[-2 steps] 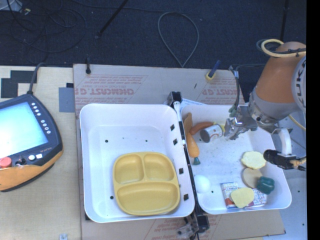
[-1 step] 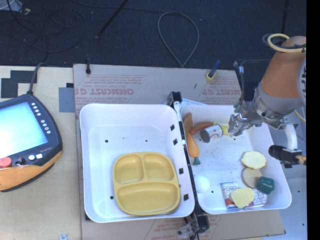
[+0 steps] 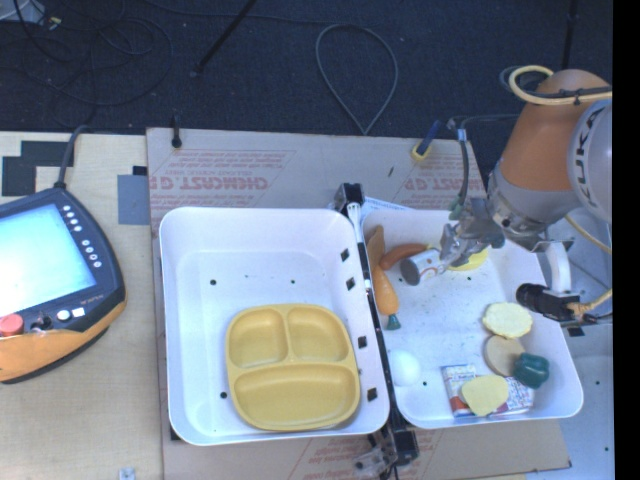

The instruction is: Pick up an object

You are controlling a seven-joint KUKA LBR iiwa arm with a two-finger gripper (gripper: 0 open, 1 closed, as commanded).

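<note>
Clutter fills your right bin [image 3: 560,408], which is why the arm reaches there rather than over the left bin [image 3: 200,268], where one yellow divided tray [image 3: 292,366] lies flat. Your gripper [image 3: 458,246] sits low at the far side of the right bin, just beside an orange sausage-shaped toy [image 3: 402,255] and something yellow; whether it is spread or closed you cannot tell from this angle. A carrot [image 3: 381,280] lies along the dividing wall, a white ball [image 3: 405,368] near the front, and pale slices [image 3: 507,320] cluster at the right.
</note>
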